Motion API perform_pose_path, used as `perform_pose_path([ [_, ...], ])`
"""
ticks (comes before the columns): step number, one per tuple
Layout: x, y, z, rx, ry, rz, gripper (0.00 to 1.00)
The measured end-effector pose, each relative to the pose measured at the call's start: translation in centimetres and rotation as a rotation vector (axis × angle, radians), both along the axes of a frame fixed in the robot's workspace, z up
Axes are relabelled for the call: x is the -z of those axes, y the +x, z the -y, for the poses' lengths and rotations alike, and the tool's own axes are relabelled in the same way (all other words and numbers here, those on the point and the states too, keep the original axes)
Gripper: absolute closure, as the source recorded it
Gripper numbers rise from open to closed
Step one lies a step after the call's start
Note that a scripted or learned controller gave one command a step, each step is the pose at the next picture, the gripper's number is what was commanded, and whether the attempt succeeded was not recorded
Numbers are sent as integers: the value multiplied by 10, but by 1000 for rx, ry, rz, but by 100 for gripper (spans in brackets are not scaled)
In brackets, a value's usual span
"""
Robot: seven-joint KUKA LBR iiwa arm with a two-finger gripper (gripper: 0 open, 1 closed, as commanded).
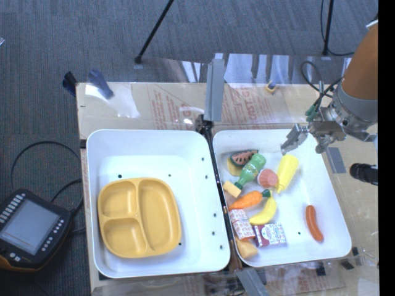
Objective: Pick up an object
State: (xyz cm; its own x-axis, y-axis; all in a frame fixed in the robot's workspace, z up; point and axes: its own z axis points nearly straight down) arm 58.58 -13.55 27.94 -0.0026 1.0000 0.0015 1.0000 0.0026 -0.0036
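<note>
My gripper [307, 141] hangs above the back of the right bin [338, 211], its two fingers spread apart with nothing between them. Just below it lies a yellow corn cob [287, 171]. Left of the corn are a pink round piece [268, 178], a green bottle [249, 169] and a watermelon slice [241, 158]. Further forward lie a carrot [249, 199], a banana [265, 212], a cheese wedge [232, 189], two small cartons [270, 234] and a red sausage [314, 222] at the right.
The left bin [117, 147] holds a yellow divided plate [139, 216]. A grey post [214, 94] stands behind the seam between the bins. A teach pendant [28, 228] lies on the floor at the left. Tripod legs stand behind the bench.
</note>
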Motion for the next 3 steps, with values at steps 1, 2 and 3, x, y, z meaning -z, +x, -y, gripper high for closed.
perform_pose_path([
  [1,80,-13,50,-20,1,-9,0],
  [2,158,5,45,-8,-1,6,0],
  [3,194,-28,33,-18,1,-3,0],
])
